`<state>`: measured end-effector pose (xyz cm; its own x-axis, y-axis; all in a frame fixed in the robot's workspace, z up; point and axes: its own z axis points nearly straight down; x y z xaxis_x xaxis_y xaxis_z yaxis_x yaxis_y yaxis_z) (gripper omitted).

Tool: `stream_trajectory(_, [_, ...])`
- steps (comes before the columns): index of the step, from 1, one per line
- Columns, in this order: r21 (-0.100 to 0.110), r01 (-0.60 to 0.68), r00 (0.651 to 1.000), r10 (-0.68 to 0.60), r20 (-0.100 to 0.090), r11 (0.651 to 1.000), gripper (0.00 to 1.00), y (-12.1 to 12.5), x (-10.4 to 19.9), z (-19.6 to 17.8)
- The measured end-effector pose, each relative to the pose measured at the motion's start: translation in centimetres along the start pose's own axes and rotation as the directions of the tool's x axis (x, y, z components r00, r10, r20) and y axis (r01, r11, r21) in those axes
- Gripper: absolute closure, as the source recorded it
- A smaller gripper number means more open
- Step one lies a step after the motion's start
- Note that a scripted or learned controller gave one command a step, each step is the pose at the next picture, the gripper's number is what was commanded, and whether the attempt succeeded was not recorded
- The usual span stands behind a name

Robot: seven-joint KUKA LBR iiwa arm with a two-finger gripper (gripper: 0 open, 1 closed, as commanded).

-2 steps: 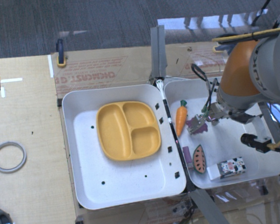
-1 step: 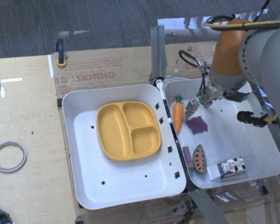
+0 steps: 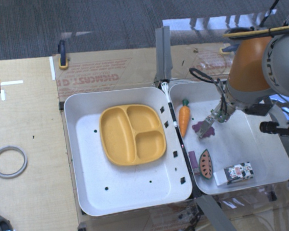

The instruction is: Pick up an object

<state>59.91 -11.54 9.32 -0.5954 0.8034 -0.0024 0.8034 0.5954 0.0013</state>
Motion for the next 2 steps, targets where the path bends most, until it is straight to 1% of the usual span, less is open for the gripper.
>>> stream_trajectory(1, [-0.001,0.401,0.916,-0.401,0.001,0.916,0.0,3.5,1.5,-9.9])
stream_trajectory(2, [0.003,-0.155,0.988,0.155,-0.002,0.988,0.0,-1.8,1.4,-2.6])
